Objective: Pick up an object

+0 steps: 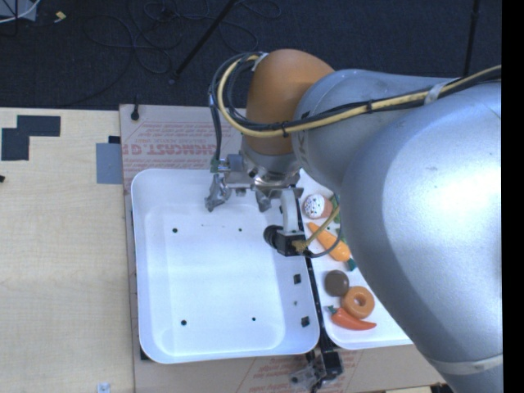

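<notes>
You see the end effector above the left bin's far edge; its finger state is indeterminate.

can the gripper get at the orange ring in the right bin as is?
Probably yes. The orange ring lies exposed in the right bin, with a brown piece and a red piece close beside it. The gripper hangs over the left bin, so it must cross the divider.

White bins, orange donut, brown disc, red-orange pepper, white spotted ball, grey/orange arm
</notes>
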Controlling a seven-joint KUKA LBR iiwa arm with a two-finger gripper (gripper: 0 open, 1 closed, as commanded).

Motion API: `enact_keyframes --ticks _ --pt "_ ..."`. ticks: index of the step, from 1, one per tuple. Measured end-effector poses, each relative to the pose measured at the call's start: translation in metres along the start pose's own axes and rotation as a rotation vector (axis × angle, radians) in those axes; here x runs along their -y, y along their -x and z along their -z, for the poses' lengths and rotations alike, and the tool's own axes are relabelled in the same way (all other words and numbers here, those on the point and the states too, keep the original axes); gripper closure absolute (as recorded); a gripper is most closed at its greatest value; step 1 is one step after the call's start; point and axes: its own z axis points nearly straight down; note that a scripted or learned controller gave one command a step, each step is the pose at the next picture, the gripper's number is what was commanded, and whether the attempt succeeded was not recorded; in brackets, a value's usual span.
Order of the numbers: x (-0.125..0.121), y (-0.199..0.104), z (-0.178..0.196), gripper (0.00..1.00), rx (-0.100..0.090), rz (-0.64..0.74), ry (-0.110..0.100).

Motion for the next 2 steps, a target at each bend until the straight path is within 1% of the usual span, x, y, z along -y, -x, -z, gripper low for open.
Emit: enact_keyframes --ticks 1,2 --pt "0.0 0.002 0.012 1.0 0.001 0.001 -0.001" --pt "0.0 -0.029 -0.016 1.0 0.001 -0.001 0.0"
